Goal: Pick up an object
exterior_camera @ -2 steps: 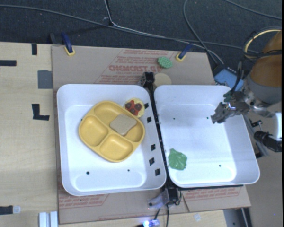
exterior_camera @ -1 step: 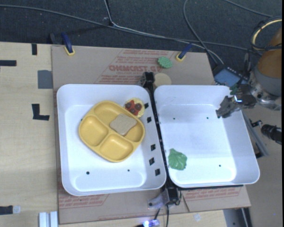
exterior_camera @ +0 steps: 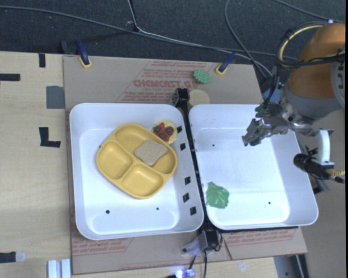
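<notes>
Here is the counter point(exterior_camera: 23, 155) seen from above, with two shallow white bins side by side on a sheet of brown cardboard point(exterior_camera: 151, 80). The arm point(exterior_camera: 313, 68) comes in from the right of the view, orange band bright above the wrist, and the tool point(exterior_camera: 253, 136) hangs over the upper part of the right bin point(exterior_camera: 249, 213), near its far wall. The dark fingers point down and to the left; whether they are parted or closed I cannot tell from this angle, and I see nothing between them.

Down at the near-left corner of that right bin lies a small green leafy piece point(exterior_camera: 217, 196), well apart from the tool and close to the divider between the bins.

Over in the left bin point(exterior_camera: 104, 225) a yellow divided plate point(exterior_camera: 124, 164) sits at a slant. A tan slice like bread point(exterior_camera: 151, 152) rests in its upper right compartment. Just beyond the plate's far rim, beside the divider, a little cluster of dark red pieces point(exterior_camera: 165, 131) lies on a yellow patch.

Outside the bins, on the cardboard behind them, a small green round object point(exterior_camera: 202, 76) lies near a blue and yellow clamp point(exterior_camera: 224, 66). A second clamp point(exterior_camera: 82, 57) pins the cardboard's far-left corner. Black cables point(exterior_camera: 162, 36) trail across the dark floor beyond.
</notes>
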`<state>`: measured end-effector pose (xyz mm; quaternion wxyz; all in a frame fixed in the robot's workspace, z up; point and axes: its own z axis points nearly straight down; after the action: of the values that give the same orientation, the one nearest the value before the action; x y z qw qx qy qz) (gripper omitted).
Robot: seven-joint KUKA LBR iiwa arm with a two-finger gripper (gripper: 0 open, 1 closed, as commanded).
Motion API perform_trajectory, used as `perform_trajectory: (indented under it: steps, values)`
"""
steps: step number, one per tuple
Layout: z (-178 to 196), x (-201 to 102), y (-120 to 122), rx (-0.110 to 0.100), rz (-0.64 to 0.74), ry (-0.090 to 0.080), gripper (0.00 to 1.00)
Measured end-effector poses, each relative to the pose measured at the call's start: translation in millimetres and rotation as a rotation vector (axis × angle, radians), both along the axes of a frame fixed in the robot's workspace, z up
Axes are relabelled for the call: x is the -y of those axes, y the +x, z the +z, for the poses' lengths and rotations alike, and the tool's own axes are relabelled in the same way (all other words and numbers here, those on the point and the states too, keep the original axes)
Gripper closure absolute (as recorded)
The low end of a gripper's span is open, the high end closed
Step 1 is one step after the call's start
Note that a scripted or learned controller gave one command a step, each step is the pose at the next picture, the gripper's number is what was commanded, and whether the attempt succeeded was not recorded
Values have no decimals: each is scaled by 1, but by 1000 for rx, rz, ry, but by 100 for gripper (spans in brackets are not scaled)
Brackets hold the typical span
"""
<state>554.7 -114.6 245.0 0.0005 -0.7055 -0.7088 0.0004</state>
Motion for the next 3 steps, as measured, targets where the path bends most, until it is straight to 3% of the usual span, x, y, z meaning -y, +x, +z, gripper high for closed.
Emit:
perform_trajectory:
  steps: [3]
  values:
    - [4, -157, 14, 0, 2, 1, 100]
